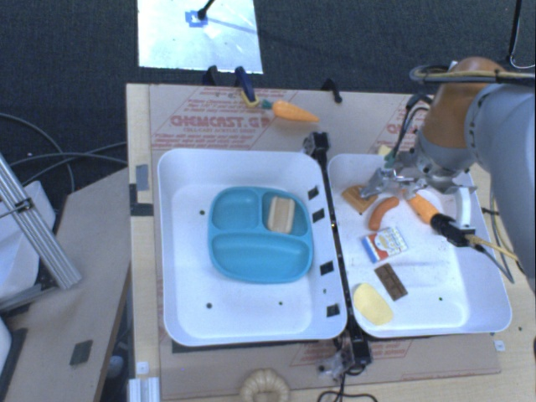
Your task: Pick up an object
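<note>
Gripper (pixel 392 177) sits low over the far left part of the right bin (pixel 490 308), just beside the toast slice (pixel 358 198) and orange sausage (pixel 384 212); whether it is apart or together cannot be told. Sausage judged light, stiff, smooth and slippery; best taken across its middle. Blue divided plate (pixel 255 254) occupies the left bin (pixel 188 308); bench cardboard-covered, floor carpet dark.

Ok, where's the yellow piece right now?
In the right bin, at its near-left corner: the yellow piece lies just below the brown bar.
</note>
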You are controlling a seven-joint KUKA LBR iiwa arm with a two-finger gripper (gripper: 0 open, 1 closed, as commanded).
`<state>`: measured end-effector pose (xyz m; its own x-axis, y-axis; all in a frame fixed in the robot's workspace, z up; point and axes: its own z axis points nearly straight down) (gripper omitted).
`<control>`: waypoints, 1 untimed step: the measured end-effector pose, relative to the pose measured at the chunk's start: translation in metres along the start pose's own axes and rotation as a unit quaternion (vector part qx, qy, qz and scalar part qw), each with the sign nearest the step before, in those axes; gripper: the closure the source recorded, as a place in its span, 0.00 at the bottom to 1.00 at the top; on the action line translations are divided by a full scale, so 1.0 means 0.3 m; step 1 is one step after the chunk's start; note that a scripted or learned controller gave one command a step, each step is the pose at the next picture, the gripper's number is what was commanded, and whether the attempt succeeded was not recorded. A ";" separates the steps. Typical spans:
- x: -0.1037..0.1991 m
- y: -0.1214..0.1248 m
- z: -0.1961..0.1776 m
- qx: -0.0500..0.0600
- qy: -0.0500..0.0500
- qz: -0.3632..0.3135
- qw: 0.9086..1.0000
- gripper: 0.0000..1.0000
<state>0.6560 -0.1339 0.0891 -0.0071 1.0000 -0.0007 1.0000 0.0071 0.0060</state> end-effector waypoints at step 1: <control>0.005 0.011 -0.047 -0.005 0.001 -0.001 1.000 1.00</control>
<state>0.6592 -0.1325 0.1033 -0.0092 1.0000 0.0009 0.9998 0.0091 0.0162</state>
